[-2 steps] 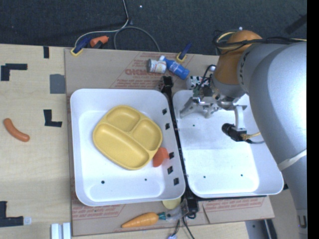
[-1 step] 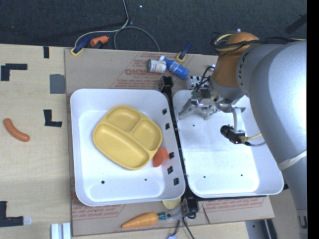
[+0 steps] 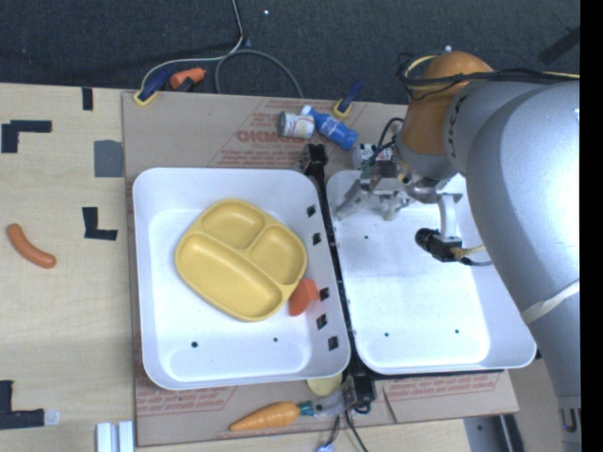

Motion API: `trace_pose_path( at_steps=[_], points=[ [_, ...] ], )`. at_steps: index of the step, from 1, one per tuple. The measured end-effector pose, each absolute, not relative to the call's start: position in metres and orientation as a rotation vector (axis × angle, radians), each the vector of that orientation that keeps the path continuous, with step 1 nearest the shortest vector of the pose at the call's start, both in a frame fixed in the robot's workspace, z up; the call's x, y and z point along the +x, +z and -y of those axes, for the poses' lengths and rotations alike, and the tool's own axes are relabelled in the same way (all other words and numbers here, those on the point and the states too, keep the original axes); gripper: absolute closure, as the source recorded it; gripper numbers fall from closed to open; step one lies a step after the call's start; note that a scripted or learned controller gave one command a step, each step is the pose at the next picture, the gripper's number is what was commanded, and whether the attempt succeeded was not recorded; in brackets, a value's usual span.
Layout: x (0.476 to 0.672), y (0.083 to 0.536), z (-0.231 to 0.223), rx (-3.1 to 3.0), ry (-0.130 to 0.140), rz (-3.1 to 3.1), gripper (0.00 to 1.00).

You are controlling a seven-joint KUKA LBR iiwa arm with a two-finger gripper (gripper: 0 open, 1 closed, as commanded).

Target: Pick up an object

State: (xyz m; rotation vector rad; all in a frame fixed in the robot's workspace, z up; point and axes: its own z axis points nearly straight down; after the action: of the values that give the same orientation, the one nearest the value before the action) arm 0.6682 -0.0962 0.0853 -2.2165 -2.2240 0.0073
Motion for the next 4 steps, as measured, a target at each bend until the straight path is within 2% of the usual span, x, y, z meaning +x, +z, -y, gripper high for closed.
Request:
trace_pose_path(
  at_steps=[1,2,3,4],
  points=[
    [0.651,0.086,0.100,-2.222,0.000,2.226,0.00],
    [0.668,0.085,0.095,-2.217,0.010,2.223,0.00],
    [0.668,0.093,0.095,-2.221,0.003,2.223,0.00],
    [0.603,0.087,0.121,-2.227,-0.003,2.223,0.00]
  ],
)
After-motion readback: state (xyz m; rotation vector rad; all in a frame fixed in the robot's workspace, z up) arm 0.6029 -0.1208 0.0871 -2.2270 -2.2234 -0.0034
